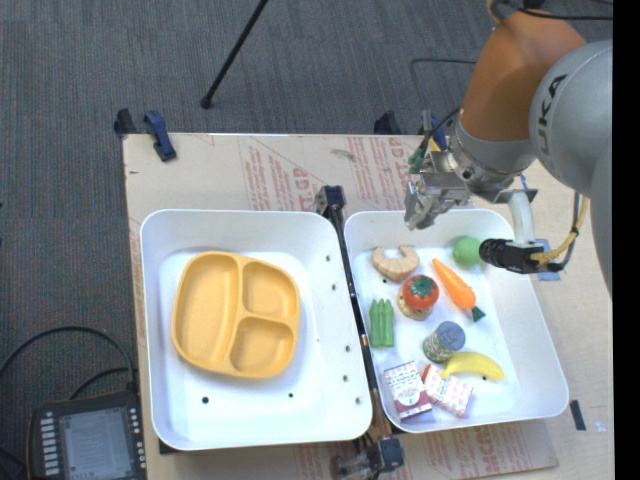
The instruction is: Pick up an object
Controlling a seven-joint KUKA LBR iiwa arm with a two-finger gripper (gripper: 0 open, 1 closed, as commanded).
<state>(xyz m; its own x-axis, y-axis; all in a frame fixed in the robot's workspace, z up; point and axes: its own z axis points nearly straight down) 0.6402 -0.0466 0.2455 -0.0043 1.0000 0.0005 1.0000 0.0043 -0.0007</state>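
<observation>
Two small cartons point(425, 390) are being left untouched in the right bin point(545, 363), nothing is yet being lifted, and the claw point(428, 208), seemingly apart, is being held above.

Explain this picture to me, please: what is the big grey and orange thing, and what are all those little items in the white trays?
You are looking down from a camera fixed above a bench. The grey and orange thing is a robot arm reaching in from the right. Its grasping tool hangs above the right bin, holding nothing. That bin holds toy food: a banana, a carrot, a tomato, a green ball, a can and small boxes. The left bin holds a yellow divided plate.
</observation>
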